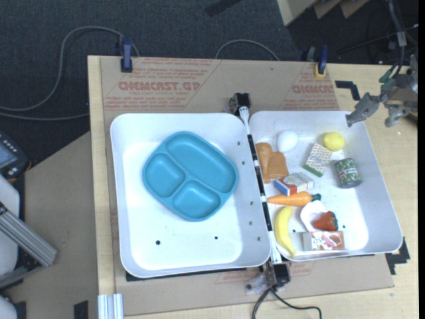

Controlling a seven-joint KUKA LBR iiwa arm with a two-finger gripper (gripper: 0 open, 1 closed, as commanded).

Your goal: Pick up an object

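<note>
Gripper: far right edge, beyond right bin's far corner; grip state cannot be told. Lemon: in right bin, nearest item, left and nearer, apart.

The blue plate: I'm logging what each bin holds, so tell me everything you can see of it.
The blue plate is a rounded-rectangle tray that looks like matte plastic, light blue all over. Raised ridges split it into three compartments, one long one along its upper left and two smaller ones on the lower right, none holding anything. It lies flat and right side up, turned at a slant, on the floor of the left bin, apart from the walls. Nothing touches it but the bin.
</note>
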